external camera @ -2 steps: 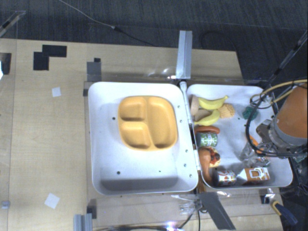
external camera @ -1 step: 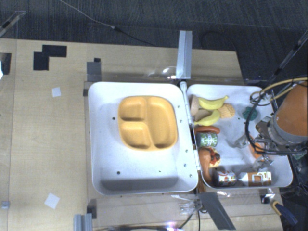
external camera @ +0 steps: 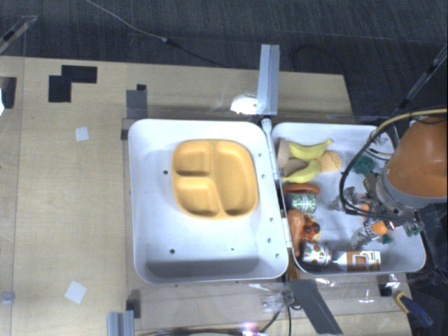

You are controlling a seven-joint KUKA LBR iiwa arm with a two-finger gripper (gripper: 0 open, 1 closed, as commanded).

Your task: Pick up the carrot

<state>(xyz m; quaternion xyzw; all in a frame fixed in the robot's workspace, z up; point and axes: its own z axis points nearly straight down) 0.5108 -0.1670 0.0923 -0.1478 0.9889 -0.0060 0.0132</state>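
Note:
The carrot point(external camera: 295, 223), orange and stubby, lies at the left side of the right bin point(external camera: 406, 261), close to the wall between the bins. A dark red item point(external camera: 312, 227) touches its right side. My gripper point(external camera: 374, 231) hangs under the arm's orange band point(external camera: 420, 161) over the right half of the same bin, about a hand's width to the right of the carrot. A small orange bit point(external camera: 379, 227) shows at the gripper's tip; what it is I cannot make out.
Crowding the carrot are a green can point(external camera: 303, 202) and a red sausage point(external camera: 301, 187) above it, with a tin point(external camera: 315, 253) and a lying bottle point(external camera: 358, 260) below. A banana point(external camera: 309, 149) lies at the back. The left bin point(external camera: 147, 257) holds a yellow divided plate point(external camera: 183, 159).

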